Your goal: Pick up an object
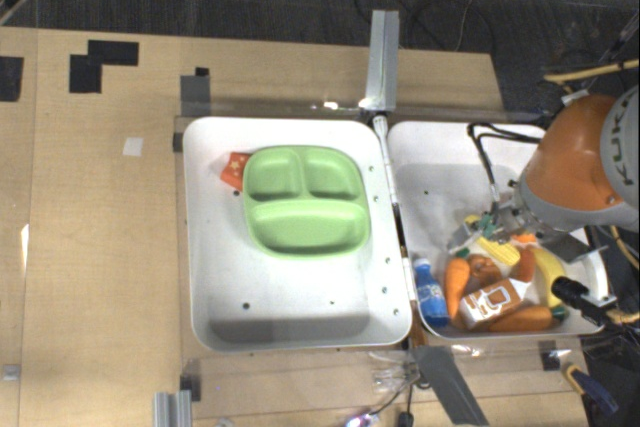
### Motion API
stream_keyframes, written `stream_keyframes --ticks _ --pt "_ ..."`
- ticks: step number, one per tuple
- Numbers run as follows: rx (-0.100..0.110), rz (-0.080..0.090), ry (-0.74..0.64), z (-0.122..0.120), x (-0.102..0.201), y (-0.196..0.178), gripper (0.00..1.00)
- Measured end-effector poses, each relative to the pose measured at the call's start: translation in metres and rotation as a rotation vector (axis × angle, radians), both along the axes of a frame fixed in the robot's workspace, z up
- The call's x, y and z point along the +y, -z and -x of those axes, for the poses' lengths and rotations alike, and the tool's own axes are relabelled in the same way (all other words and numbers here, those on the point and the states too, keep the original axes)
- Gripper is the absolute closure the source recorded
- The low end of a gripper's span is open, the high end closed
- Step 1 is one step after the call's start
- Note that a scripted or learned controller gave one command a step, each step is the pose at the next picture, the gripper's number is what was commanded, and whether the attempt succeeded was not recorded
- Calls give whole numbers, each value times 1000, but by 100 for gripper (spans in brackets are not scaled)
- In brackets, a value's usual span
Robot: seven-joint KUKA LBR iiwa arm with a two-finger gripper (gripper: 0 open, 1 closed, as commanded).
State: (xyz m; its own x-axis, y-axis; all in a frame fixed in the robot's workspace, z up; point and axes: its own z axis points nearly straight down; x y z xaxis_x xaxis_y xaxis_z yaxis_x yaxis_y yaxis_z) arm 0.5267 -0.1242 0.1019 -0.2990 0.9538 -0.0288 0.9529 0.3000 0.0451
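We find the tool (487, 223) low over the toy-food pile (495, 290) at the near end of the right bin (440, 170), its grip state unreadable to us, nothing visibly lifted, so we judge the pick still undone.
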Motion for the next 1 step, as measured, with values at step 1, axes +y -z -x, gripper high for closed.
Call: stream_keyframes --ticks 1 --pt "36 -24 303 6 -35 12 0"
